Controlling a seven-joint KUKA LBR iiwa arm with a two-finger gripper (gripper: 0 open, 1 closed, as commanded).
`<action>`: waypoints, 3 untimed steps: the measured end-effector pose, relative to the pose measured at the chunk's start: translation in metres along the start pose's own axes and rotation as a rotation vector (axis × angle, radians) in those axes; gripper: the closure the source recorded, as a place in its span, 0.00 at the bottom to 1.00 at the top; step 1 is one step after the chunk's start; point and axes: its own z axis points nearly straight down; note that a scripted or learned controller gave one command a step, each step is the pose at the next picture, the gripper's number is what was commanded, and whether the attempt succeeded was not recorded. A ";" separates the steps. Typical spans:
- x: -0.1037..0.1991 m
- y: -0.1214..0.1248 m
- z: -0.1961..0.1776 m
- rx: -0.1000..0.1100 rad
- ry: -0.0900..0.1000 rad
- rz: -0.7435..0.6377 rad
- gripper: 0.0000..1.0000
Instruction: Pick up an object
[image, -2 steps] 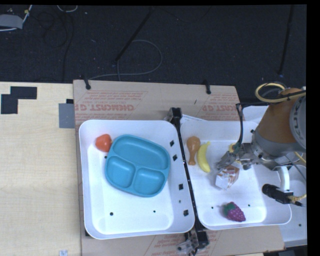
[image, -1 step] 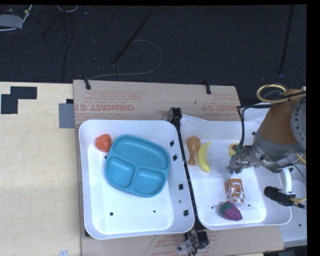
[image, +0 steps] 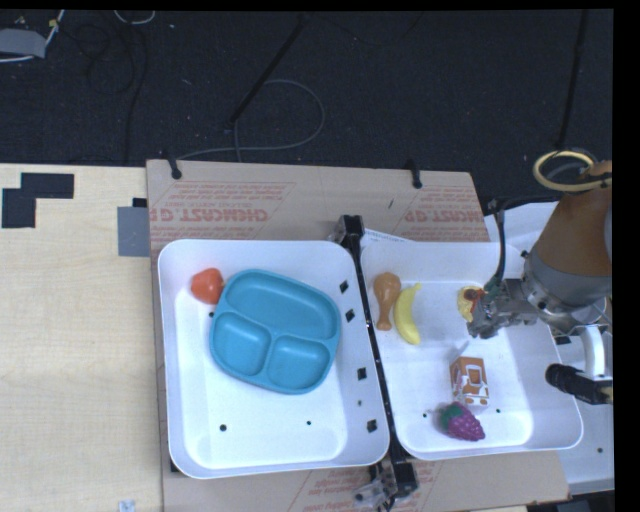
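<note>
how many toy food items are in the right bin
5: chicken drumstick and banana at its left, a yellow piece by the claw, carton and grapes near the front.

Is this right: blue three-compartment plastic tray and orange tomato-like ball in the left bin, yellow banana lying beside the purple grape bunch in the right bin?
Not quite. In the camera view, the yellow banana lies beside the brown drumstick toy, not the purple grape bunch, which sits at the right bin's near edge. The blue three-compartment plastic tray and orange tomato-like ball are in the left bin.
</note>
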 end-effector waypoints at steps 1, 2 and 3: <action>-0.004 -0.005 -0.045 -0.001 0.000 0.001 1.00; -0.005 -0.004 -0.098 -0.003 -0.001 -0.006 1.00; 0.054 -0.003 -0.090 0.005 0.003 -0.010 1.00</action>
